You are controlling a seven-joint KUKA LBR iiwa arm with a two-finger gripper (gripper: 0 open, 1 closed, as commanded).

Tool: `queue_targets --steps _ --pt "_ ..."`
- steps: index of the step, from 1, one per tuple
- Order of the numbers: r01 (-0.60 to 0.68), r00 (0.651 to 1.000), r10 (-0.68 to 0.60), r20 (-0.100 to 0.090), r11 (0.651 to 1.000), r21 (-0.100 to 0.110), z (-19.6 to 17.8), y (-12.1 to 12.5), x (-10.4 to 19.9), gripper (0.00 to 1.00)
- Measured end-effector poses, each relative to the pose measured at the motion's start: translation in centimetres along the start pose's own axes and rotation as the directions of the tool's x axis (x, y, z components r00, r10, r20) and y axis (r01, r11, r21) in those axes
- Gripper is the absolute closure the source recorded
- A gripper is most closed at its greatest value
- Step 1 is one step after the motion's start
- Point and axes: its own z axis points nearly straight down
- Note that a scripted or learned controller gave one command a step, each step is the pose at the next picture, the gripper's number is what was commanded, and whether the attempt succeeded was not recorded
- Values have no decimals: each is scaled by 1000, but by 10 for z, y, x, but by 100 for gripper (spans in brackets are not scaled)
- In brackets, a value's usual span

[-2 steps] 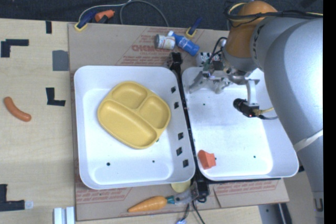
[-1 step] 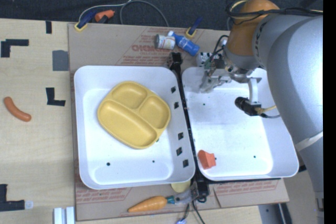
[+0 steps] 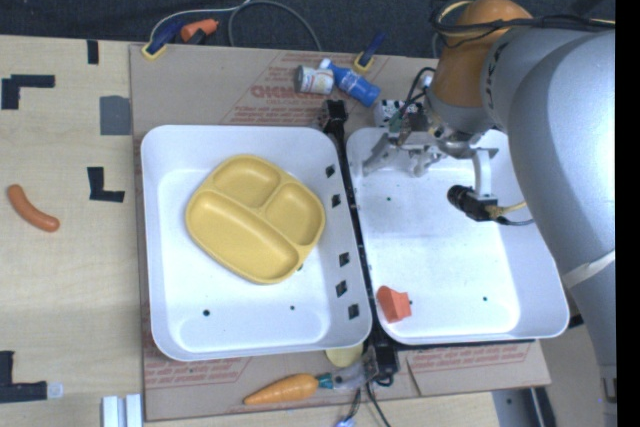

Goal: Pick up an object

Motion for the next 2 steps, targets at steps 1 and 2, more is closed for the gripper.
queue_targets --steps 1,2 --pt "-5 1000 5 -1 1000 0 10 0 -52 0" --pt "-2 1000 2 -2 1000 4 -3 -1 3 0"
